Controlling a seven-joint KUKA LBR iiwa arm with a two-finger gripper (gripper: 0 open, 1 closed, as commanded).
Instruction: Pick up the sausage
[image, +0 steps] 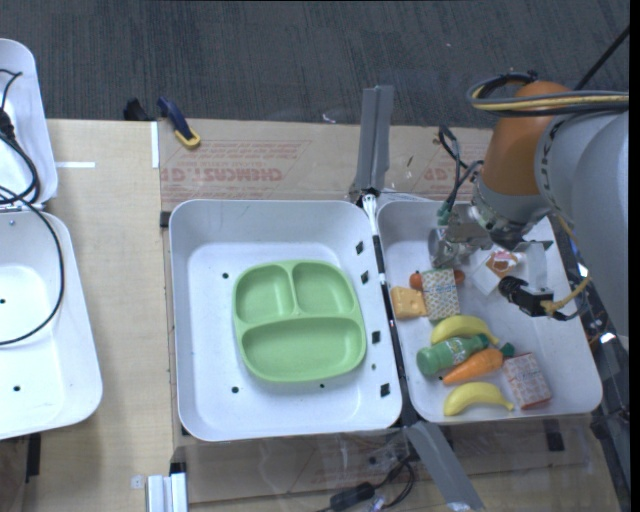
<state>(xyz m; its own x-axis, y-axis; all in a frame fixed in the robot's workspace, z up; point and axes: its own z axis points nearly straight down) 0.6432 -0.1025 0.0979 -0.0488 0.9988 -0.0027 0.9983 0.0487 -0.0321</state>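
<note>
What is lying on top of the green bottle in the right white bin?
A yellow banana rests across the upper edge of the green bottle, and an orange carrot lies against its lower side. Whatever lies beneath the bottle is covered.

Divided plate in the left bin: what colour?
Light green, plain; the divided plate shows clearly in the camera view.

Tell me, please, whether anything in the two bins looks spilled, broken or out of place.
Nothing stands out. The green plate lies flat in the left bin, and the toy foods sit piled inside the right bin, none over its rim.
</note>
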